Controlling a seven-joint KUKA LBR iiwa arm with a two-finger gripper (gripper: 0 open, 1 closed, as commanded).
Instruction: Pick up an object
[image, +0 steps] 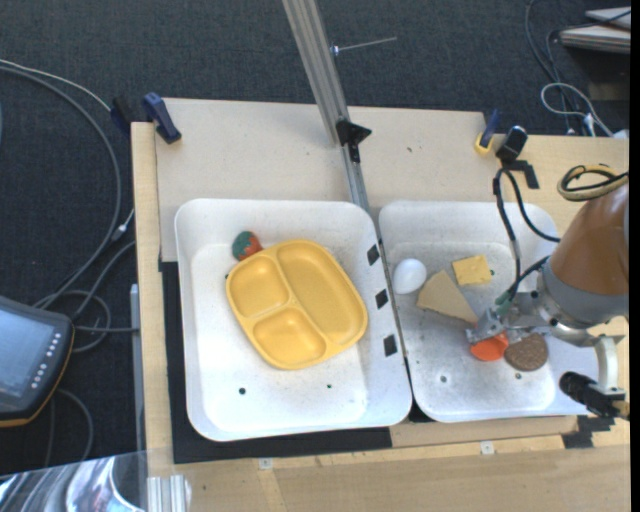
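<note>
A: Entry, single overhead view. Where is the tool (497, 325)?

B: Low in the right bin (440, 385), near its right-hand side, at the end of the grey arm (590, 270) that comes in from the right. Its metal tip sits just above and left of the orange object (489, 348).

A: Contact with the orange object?

B: The tip appears to touch or overlap its upper edge. I cannot tell whether the object lies between the fingers, so no hold is recorded. Finger spacing: cannot tell, the wrist hides it.

A: Other candidates near the tool?

B: A brown round disc (526, 352) just right of the orange object, touching or nearly so, directly under the wrist. A tan wedge (447, 297) lies up and left of the tip, close by. A yellow block (472, 270) sits above the wedge, and a white egg-shaped object (409, 275) is by the bin's left wall, well apart from the tool.

A: Left bin (200, 390)?

B: A yellow divided plate (295, 302), three compartments, tilted on the diagonal. A small red and green object (246, 244) touches its upper left rim. Both are well apart from the tool.

A: Table (250, 150)?

B: Pale board, blue clamps (160, 115) at the back corners, a metal pole (325, 85) rising between the bins.
</note>
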